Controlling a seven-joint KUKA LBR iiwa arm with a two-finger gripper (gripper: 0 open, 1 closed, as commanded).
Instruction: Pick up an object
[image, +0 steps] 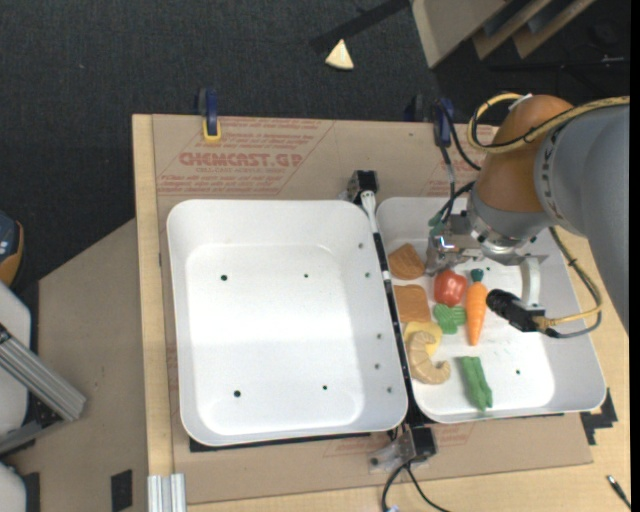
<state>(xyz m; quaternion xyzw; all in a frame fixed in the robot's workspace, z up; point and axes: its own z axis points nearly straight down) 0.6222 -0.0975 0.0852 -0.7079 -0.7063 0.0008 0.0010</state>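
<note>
The right bin (545, 385) holds several toy foods in a cluster at its left side: a red tomato (450, 288), an orange carrot (476, 312), a round tan bread piece (406, 262), an orange-brown slab (412, 303), a small green leafy piece (450, 319), a yellowish curved piece (423, 339), a beige croissant-like piece (431, 369) and a green pickle (476, 382). My gripper (452, 252) hangs low over the bin's upper part, just above the tomato and right of the bread. The wrist body hides how the fingers stand.
The left bin (200, 240) lies beside the right one, the two meeting along a black-clipped seam (385, 285). A black cable (560, 322) loops from the wrist over the right bin. Both bins rest on a brown board (250, 150) with blue clamps at the back.
</note>
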